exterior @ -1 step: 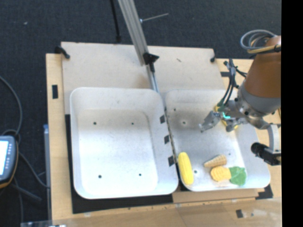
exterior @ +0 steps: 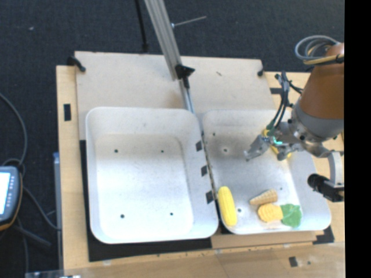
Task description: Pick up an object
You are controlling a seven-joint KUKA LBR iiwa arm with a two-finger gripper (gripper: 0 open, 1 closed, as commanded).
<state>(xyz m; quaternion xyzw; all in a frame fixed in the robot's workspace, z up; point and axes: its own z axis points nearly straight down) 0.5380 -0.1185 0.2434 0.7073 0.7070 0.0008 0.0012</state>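
Hovering claw (exterior: pixel 259 149), grip unreadable, over right bin (exterior: pixel 243 126): two corn cobs (exterior: pixel 226 206), one cone (exterior: pixel 264 198)

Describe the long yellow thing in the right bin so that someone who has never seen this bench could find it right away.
Start at the right bin of the two white bins and go to its near left corner, by the divider. The long yellow piece lies there lengthwise along the wall. It is smooth, plain yellow and alone, while the ridged tan piece and the corn cob with green husk cluster to its right.
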